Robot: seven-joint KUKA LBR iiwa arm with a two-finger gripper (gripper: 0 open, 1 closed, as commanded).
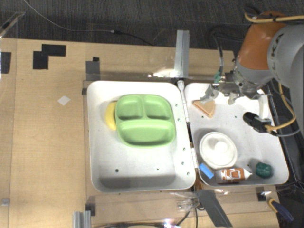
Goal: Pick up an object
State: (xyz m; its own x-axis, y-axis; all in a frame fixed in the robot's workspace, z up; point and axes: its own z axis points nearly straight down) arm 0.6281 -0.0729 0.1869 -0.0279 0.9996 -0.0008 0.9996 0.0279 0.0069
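Hovering our hand (pixel 221 95) at the right bin's (pixel 280 151) far edge, fingers spread wide, holding nothing, beside the tan wedge (pixel 205 108), probably our easiest pick.

Tan wedge-shaped object (pixel 205 108), lying flat at upper left of right bin (pixel 273 148), apart from the other contents.

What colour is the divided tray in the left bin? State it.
Light green, plain, seen in the camera view: divided tray.
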